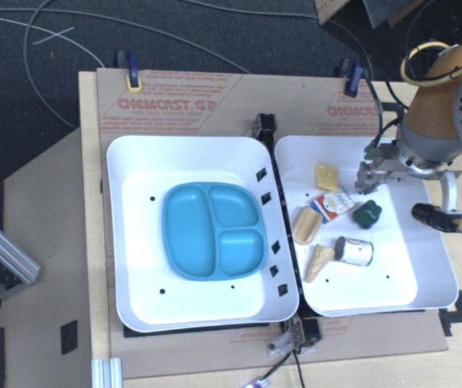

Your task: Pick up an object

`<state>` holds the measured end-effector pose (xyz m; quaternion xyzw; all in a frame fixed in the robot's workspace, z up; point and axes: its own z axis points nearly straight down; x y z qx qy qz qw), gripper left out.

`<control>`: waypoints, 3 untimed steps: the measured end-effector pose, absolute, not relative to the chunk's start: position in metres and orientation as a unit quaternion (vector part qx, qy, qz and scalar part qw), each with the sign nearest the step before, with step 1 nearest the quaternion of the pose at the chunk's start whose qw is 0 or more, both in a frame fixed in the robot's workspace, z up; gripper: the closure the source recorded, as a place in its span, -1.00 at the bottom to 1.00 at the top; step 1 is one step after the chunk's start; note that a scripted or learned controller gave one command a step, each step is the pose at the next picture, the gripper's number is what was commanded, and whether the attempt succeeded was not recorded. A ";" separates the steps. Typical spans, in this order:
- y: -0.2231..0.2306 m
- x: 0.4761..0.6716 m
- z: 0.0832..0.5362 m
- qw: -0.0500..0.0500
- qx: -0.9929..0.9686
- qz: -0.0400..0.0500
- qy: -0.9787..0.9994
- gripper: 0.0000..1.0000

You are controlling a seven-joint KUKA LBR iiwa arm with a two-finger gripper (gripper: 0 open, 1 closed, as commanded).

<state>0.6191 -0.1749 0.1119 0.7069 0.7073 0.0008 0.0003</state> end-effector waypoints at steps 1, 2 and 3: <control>-0.167 0.617 0.159 0.001 0.707 0.001 0.708 1.00; -0.167 0.619 0.223 0.002 0.707 0.001 0.708 1.00; -0.165 0.630 0.275 0.003 0.706 0.002 0.708 1.00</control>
